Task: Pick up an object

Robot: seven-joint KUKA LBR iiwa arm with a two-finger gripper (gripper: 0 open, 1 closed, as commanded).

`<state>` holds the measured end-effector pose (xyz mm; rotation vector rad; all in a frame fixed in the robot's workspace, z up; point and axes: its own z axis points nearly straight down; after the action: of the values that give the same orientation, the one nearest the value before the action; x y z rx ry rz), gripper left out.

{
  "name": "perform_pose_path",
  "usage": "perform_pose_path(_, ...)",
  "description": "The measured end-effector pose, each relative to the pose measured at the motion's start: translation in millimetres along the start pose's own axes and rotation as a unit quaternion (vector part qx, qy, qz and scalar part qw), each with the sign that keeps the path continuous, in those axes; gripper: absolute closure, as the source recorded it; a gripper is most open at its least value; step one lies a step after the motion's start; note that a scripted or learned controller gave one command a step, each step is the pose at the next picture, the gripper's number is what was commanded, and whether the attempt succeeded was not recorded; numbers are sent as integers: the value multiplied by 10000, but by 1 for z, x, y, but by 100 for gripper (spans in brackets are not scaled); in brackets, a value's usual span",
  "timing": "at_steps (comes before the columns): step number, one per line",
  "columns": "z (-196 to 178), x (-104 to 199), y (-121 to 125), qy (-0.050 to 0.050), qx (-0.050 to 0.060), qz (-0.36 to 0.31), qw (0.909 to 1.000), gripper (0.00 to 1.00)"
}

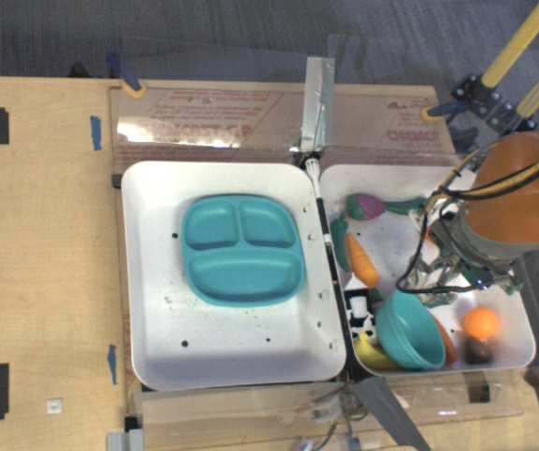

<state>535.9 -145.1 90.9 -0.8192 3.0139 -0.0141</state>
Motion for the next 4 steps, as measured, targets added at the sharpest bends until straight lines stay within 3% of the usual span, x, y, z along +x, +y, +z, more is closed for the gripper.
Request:
perform_pose_path(1,1,-17,2,24,-18,213,9998,100)
perform_pose_path(2,1,-18,2,18,-15,213,9998,0)
perform_pose_path(3,0,-29,39,8,16,994,9950,0)
perform_pose_path(4,1,5,0,17,-14,2288,9735,0)
